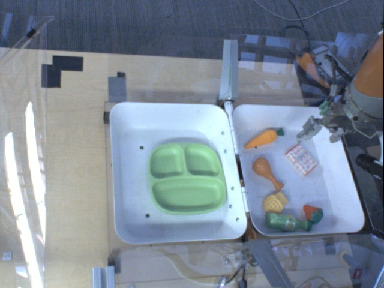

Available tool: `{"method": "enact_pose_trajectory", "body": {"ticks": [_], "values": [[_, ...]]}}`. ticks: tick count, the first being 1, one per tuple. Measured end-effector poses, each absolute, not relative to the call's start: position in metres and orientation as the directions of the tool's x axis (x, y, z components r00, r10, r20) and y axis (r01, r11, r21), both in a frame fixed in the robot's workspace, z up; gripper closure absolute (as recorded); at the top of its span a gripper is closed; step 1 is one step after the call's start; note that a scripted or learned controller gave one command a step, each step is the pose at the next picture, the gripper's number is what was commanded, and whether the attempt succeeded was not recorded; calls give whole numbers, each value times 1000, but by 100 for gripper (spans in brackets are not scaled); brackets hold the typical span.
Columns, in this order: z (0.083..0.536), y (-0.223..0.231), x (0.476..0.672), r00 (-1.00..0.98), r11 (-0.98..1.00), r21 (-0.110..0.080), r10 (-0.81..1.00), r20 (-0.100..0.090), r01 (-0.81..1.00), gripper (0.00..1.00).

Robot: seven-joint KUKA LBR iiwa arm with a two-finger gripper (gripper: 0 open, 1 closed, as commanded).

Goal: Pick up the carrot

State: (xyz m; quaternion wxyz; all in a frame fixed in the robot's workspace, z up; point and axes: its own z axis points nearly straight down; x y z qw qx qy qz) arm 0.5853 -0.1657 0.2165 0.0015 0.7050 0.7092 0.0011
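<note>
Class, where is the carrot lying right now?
The carrot lies in the right bin, near its upper left corner, just above the chicken drumstick.

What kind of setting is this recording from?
Likely a robotics lab bench: a grey arm's gripper reaches over two white bins, one bearing toy food such as a carrot, with loose cable on the floor.

The carrot (264, 138) lies in the right bin (351, 185) near its upper left corner, with bare floor all around it. The drumstick (267, 171) lies just below it, and the small packet (301, 159) to the right. The gripper (321, 129) hangs further right, nothing between it and the carrot.
</note>
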Motion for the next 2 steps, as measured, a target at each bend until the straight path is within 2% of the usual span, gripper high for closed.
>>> {"method": "enact_pose_trajectory", "body": {"ticks": [1, 2], "values": [[89, -86, 603, 200, -200, 11, 980, 2, 980, 0], [90, -93, 546, 13, -13, 14, 1000, 0, 1000, 0]]}}
